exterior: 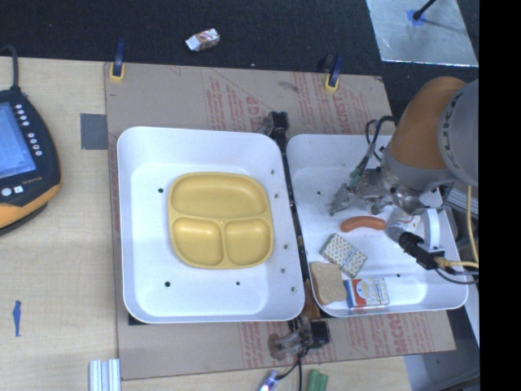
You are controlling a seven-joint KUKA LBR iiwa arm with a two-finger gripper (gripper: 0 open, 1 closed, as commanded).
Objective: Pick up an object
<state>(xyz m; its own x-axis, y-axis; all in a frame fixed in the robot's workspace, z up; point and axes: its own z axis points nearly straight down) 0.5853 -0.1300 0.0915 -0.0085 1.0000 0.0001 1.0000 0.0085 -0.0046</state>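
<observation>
At the far left of the frame a handheld control pad with an orange edge rests on the pale wooden surface. Right of it, on a brown cardboard sheet, sits the left white bin, which holds a yellow divided tray in its middle.

Just beside it, touching along a shared edge, is the right white bin. Along its lower edge lie a tan sponge-like piece, a patterned packet and a small printed carton, close together. Above them, in the middle of this bin, lies an orange sausage-shaped toy, its long axis running left to right across the frame.

My hand is low in the right bin, just above that orange toy in the picture, and my grey arm with its orange band reaches in from the right. I cannot tell how my hand is set, and nothing is visibly held in it. I judge the orange toy the nearest thing to take: it lies just toward the bottom of the frame from my hand, with bare bin floor around it.
</observation>
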